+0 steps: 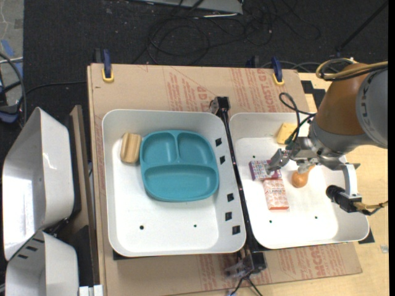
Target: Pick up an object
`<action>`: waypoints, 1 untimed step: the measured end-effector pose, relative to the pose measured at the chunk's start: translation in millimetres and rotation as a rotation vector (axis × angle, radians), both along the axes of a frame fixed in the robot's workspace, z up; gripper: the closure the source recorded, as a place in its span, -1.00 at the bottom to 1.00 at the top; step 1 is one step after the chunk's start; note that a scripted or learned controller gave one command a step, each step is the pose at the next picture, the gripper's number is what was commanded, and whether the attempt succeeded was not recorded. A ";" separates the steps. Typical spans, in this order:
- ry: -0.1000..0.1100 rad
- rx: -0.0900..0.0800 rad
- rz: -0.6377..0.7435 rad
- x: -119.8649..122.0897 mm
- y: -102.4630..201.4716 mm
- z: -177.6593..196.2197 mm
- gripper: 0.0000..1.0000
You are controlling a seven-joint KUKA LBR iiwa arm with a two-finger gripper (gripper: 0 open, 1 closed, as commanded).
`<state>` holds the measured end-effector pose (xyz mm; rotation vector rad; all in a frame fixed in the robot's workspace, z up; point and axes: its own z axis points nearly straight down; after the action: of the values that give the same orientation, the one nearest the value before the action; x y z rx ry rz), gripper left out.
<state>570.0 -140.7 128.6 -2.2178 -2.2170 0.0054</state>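
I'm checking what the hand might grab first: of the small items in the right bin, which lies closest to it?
The purple packet, right beside the hand. The orange ball, the yellow block and the red-and-white packet all sit farther off.

The arm (355, 113) comes in from the right, grey body and broad orange band up top, bent down and leftward at the wrist. The hand (279, 159) sits low, pointing left. Whether its fingers are apart or closed, too small and dark to call from up here.
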 end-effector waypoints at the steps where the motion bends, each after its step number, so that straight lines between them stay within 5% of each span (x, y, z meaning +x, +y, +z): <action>1: -0.007 -0.002 -0.001 2.1 -0.7 13.9 1.00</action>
<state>572.0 -141.4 142.5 -2.2230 -2.2209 -0.0004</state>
